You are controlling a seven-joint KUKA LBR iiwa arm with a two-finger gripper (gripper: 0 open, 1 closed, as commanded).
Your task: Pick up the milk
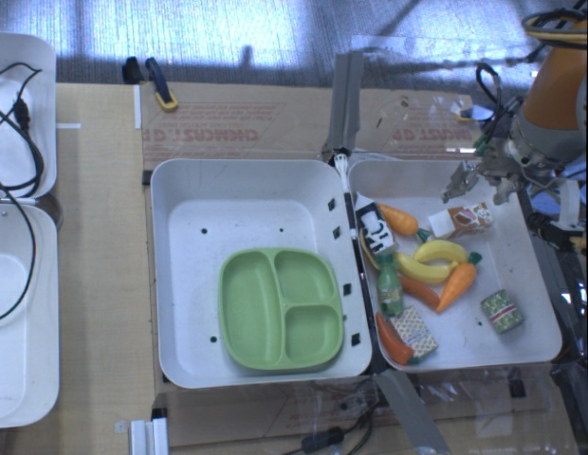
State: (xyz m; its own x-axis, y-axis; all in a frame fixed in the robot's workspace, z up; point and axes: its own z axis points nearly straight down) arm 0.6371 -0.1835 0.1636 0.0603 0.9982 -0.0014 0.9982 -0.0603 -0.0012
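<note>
Gripper (pixel 481 184) spread open, gripping nothing, poised just above milk carton (pixel 462 220) lying in right bin (pixel 545 322).

Green plate (pixel 280 308), yellow banana (pixel 436 259), orange carrots (pixel 455 285), white bins (pixel 180 197).

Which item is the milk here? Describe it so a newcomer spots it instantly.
Look in the right bin, along its left wall near the far end. The milk is the small black-and-white carton lying there, touching a carrot. It is the one black-and-white thing among orange, yellow and green items.
</note>
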